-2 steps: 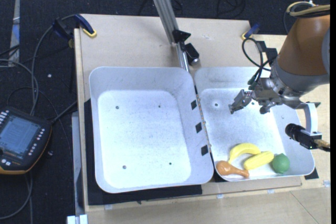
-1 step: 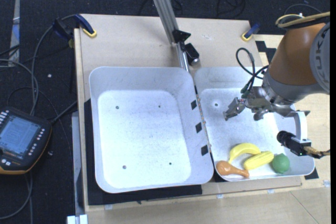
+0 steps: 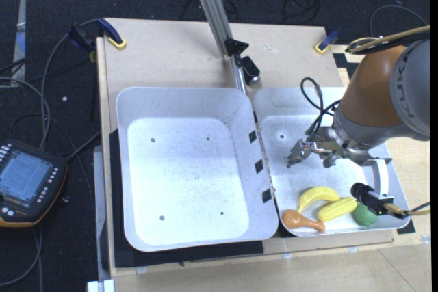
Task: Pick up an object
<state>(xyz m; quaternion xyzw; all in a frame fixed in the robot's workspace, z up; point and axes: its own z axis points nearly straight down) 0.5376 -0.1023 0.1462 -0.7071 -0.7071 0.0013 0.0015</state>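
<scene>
Along the front edge of the right bin (image 3: 274, 121) lie a yellow banana (image 3: 317, 196), a yellow corn-like piece (image 3: 337, 209), a green object (image 3: 365, 217) and an orange gourd-shaped toy (image 3: 302, 219). My gripper (image 3: 311, 155) hangs over the middle of that bin, above and behind the banana and apart from it. Its fingers are open with nothing between them. The arm with its orange band (image 3: 373, 89) reaches in from the right.
The left bin (image 3: 137, 106) sits beside the right one, their rims meeting near the middle. A slanted metal pole (image 3: 213, 3) rises from behind the bins. Clamps (image 3: 109, 34) hold the board's far corners.
</scene>
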